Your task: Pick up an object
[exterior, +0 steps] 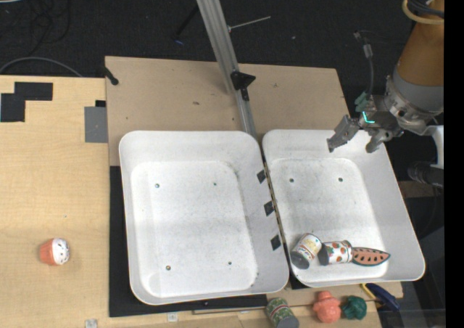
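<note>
My gripper [357, 138] hangs over the far right corner of the right bin [384, 181], its two dark fingers spread apart with nothing between them. Near the front edge of that bin lie three objects in a row: a small can [307, 249] with a yellow band, a white spotted cup [335, 252] on its side, and a watermelon slice toy [370, 255]. The gripper is well behind them, at the bin's opposite end.
The left bin [188, 218] sits beside the right one. A metal rail [221, 36] slants up from between the bins. An orange-and-white ball [54, 251] lies on the wooden bench at left. Small toys [326, 307] sit below the right bin's front edge.
</note>
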`<action>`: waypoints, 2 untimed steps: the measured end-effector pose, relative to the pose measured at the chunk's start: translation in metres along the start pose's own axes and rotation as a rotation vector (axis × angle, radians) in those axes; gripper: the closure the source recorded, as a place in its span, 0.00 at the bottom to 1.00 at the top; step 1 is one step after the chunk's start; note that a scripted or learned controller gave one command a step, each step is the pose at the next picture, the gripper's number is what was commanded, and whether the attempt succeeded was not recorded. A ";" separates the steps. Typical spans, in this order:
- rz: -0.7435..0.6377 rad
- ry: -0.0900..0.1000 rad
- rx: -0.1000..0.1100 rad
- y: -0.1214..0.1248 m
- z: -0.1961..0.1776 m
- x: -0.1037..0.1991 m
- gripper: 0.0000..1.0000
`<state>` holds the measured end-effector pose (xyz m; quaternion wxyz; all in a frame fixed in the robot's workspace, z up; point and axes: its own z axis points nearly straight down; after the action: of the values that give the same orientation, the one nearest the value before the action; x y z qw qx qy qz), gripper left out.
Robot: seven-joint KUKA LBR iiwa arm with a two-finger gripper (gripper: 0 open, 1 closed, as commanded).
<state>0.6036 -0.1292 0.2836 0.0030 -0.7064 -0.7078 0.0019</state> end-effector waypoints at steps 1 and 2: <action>0.001 -0.001 -0.005 0.001 -0.003 0.000 0.00; 0.003 0.000 0.001 -0.008 0.047 -0.004 0.00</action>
<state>0.5951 -0.1328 0.2367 0.0032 -0.7073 -0.7069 0.0024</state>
